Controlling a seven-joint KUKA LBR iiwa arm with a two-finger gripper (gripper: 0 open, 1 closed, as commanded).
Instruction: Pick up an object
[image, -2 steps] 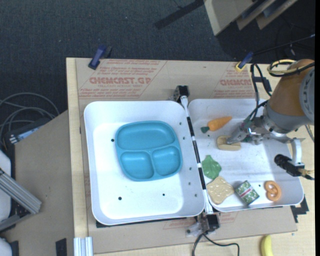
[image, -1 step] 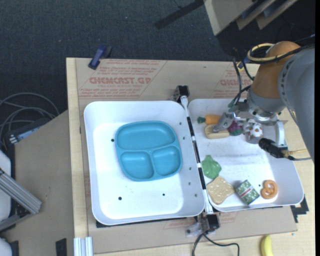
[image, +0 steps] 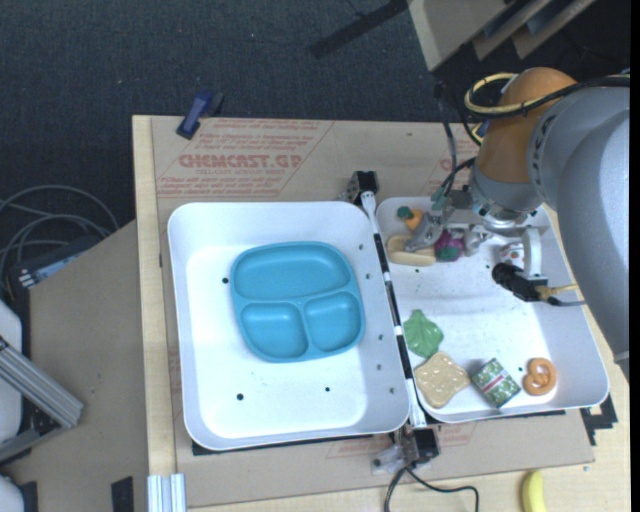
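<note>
My gripper (image: 441, 232) is down in the far left corner of the right bin (image: 575, 385), under the orange band (image: 515, 130) of the arm. It stands among small items: a cream-coloured piece (image: 408, 252) just to its left, a small green and orange item (image: 406, 212) behind that, and a magenta and green item (image: 452, 246) right beside it. Whether any of them is between the fingers cannot be seen. Nearer the front of the same bin lie a green leaf shape (image: 423, 333), a tan toast slice (image: 440, 379), a green box (image: 496, 382) and a small orange pretzel (image: 539, 376).
The left bin (image: 200, 390) holds a blue divided plate (image: 297, 299). A black clip (image: 364, 185) sits at the far end of the seam between the bins, close to the gripper. The grey arm covers the right bin's far right corner. A blue object (image: 198, 113) lies on the bench's far left.
</note>
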